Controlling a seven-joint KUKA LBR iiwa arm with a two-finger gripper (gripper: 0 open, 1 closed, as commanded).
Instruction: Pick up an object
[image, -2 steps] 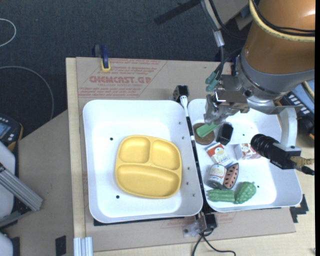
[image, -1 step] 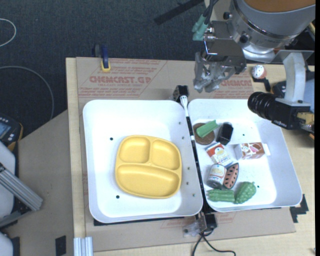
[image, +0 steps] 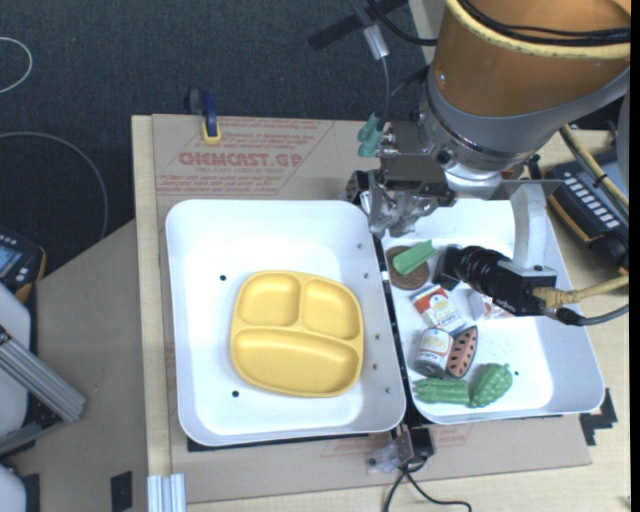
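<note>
My gripper (image: 398, 218) hangs over the far left corner of the right bin (image: 570, 385), close to the wall shared with the left bin. Just below it lies a brown round piece (image: 405, 277) with a green wedge (image: 412, 257) on top. Nearer the front sit a red and white packet (image: 437, 300), a small can (image: 433, 349), a watermelon slice (image: 463, 350), a green cucumber (image: 441, 391) and a bumpy green toy (image: 490, 384). Nothing shows between the gripper and these things.
The left bin (image: 200, 300) holds a yellow divided plate (image: 297, 333) in its middle. The arm's big grey and orange body covers the right bin's far side. A cardboard sheet (image: 250, 155) lies behind the bins.
</note>
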